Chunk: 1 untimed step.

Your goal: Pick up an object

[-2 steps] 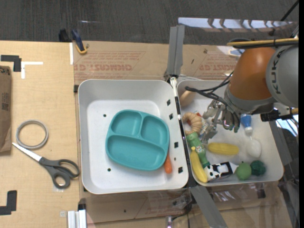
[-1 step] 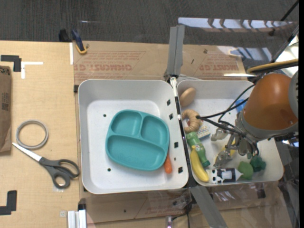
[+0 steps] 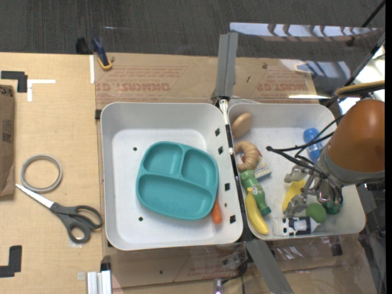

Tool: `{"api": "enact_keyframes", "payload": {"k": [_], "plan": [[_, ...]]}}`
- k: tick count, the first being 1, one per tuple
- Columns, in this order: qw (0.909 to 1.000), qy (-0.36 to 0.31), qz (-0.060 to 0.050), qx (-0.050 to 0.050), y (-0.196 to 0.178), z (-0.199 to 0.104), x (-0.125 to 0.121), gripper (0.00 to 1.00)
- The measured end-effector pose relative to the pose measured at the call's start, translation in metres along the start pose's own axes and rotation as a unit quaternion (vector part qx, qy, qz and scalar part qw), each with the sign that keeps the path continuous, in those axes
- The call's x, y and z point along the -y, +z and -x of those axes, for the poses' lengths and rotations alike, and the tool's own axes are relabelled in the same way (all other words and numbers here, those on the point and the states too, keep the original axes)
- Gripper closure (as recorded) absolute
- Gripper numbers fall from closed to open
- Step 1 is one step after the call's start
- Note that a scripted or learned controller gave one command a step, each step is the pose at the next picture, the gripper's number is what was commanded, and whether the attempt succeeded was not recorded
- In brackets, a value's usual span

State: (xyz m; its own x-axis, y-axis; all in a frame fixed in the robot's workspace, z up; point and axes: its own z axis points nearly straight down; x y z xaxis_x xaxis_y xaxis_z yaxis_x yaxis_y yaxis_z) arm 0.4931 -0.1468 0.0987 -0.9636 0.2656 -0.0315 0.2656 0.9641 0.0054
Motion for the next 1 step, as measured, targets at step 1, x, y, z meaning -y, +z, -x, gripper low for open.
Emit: {"api": "enact_keyframes", "payload": {"k": [1], "plan": [[0.9998,0.010,-0.002,-0.014,0.0083,0.0399,-0.0668,0.00]]}}
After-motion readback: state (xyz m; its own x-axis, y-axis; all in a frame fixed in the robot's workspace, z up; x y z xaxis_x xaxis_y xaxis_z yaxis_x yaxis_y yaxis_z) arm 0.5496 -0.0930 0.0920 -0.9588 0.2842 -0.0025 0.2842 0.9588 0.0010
